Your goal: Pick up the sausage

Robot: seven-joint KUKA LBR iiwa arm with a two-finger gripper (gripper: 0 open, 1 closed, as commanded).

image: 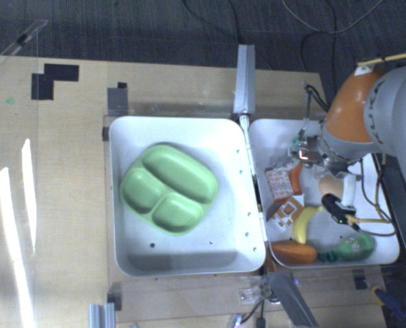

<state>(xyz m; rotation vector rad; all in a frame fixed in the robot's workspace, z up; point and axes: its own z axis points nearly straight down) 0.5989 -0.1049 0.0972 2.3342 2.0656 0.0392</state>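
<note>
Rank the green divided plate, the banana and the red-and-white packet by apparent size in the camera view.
Largest: green divided plate.
Then banana and red-and-white packet: too alike to rank.

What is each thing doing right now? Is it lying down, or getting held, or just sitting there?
sausage: lying flat at the near edge of the right bin, not held
banana: lying next to the sausage, not held
green plate: lying in the left bin, untouched
green toy: lying at the right bin's near corner
arm: reaching over the right bin, away from the sausage
</note>
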